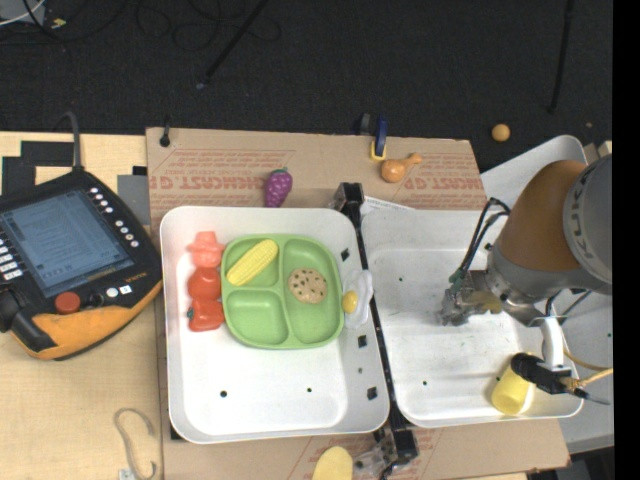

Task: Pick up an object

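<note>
Evidently the reach is the step in hand. The tool [462, 306] hangs low over the middle of the right bin [420, 268], above bare white floor, and nothing can be seen held in it. Whether it is open or closed cannot be told, because the wrist blocks the view from this slant.

The one loose thing in that bin is a yellow object [509, 394]. It lies in the near right corner, close to the rim and well apart from the tool, and it is probably the nearest candidate for the pick. It looks squat and rounded, and it is too small here to show a long axis or which way it points.

The next move probably calls for carrying the tool across to that corner, centring it over the object and lowering it. The rim just beside the object leaves little room on that side.

In the left bin [260, 408] a green plate [262, 320] holds a corn cob [250, 260], whose long axis slants from near left to far right, and a cookie [309, 286].
</note>
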`<state>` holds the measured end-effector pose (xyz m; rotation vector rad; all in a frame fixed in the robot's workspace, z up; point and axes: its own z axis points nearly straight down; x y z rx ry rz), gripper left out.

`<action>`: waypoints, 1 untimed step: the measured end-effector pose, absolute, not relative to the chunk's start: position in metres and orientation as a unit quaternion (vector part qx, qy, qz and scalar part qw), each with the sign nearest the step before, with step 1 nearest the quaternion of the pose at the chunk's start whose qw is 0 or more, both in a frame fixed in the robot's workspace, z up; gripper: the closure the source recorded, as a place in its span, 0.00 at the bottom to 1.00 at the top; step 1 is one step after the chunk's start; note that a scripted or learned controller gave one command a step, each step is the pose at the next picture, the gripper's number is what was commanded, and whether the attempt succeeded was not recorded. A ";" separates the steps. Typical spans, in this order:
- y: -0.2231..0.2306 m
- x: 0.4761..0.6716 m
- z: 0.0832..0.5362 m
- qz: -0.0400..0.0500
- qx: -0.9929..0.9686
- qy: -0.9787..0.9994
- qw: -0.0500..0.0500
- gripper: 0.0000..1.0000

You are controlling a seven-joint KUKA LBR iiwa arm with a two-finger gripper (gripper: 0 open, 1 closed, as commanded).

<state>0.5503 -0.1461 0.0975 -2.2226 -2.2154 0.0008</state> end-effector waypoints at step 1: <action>-0.142 0.556 0.157 -0.001 -0.707 -0.707 -0.001 1.00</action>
